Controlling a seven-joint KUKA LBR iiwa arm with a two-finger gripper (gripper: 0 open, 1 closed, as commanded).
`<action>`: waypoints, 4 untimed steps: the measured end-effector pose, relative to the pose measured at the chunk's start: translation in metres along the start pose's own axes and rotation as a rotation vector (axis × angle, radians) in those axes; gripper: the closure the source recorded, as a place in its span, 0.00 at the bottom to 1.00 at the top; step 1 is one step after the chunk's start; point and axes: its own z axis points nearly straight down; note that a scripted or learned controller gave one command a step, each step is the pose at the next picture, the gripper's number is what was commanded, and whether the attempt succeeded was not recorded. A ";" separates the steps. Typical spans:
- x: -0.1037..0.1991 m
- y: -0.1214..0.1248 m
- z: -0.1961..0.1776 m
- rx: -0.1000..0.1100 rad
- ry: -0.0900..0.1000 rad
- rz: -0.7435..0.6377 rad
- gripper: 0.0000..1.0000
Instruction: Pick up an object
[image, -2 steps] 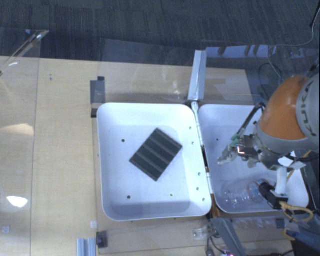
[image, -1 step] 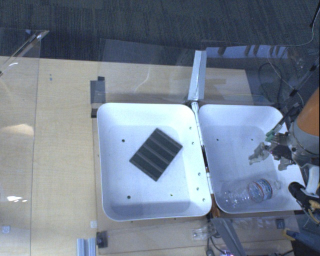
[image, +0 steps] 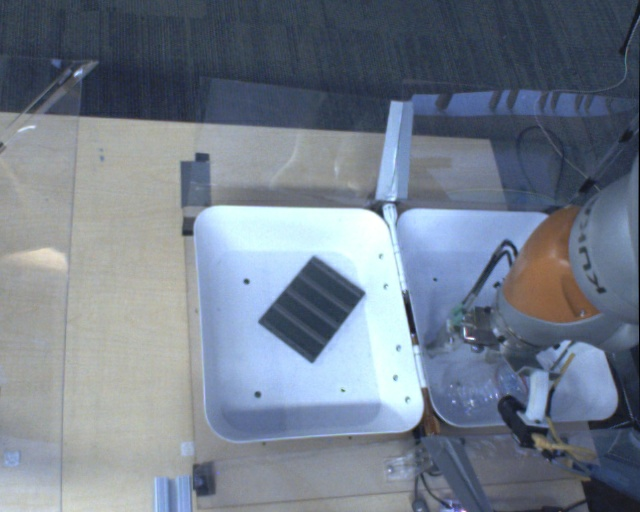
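The arm (image: 560, 285), grey with an orange band, is reaching in from the right and is bending low over the right bin (image: 440, 250). Its wrist assembly is hanging above the front half of that bin, with cables and fittings crowding the area below it. The pincer (image: 490, 385) is pointing down toward the bin floor, but the wrist and its hardware are covering the tip, so its state cannot be told from this view.

A faint, glassy patch, possibly a clear plastic object (image: 468, 392), is lying on the floor of the right bin directly beneath the wrist. Its outline is too washed out against the white floor to identify it further, and no contact with it can be confirmed.

In the left bin (image: 215, 300), a dark ribbed rectangular pad (image: 312, 308) is lying flat near the centre, turned diagonally, well apart from the arm and untouched.

Task progress, as a judgement: the approach phase is appearing complete, since the arm is positioned low over a candidate item. The grasp itself is not verifiable, and nothing is visibly being carried clear of a bin floor. The securing and lifting of an object are remaining to be done on the worktop (image: 120, 300).
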 end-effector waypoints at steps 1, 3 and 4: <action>-0.015 -0.001 -0.036 0.012 -0.001 0.013 0.00; -0.030 0.151 0.006 0.009 -0.002 0.080 0.00; -0.027 0.154 -0.008 0.001 -0.002 0.070 1.00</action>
